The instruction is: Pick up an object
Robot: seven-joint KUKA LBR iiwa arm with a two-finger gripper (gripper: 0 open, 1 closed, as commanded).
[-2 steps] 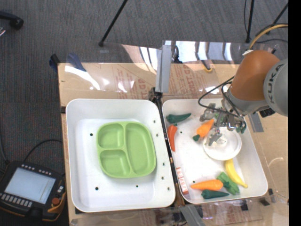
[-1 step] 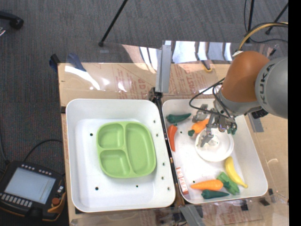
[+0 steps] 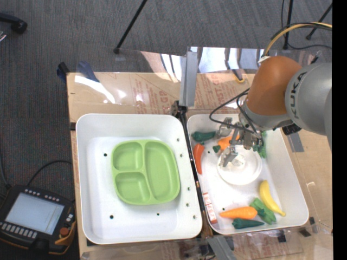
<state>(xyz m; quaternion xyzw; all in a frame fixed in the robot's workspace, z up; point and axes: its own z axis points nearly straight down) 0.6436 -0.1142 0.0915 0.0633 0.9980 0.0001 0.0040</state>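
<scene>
Choosing a target comes first: the right white bin (image 3: 295,183) holds a yellow plastic banana (image 3: 269,197), an orange toy carrot with green leaves (image 3: 239,213), a red-orange chilli-shaped piece (image 3: 199,157) by the left wall and a small white round plate (image 3: 241,169). The two-finger gripper (image 3: 230,157) hangs over that plate, fingers slightly spread, nothing between them. A clean pick calls for shifting off the plate, centring over one isolated toy such as the banana, and aligning the fingers across its narrow width. The green divided plate (image 3: 145,171) lies in the left bin (image 3: 92,140).
</scene>
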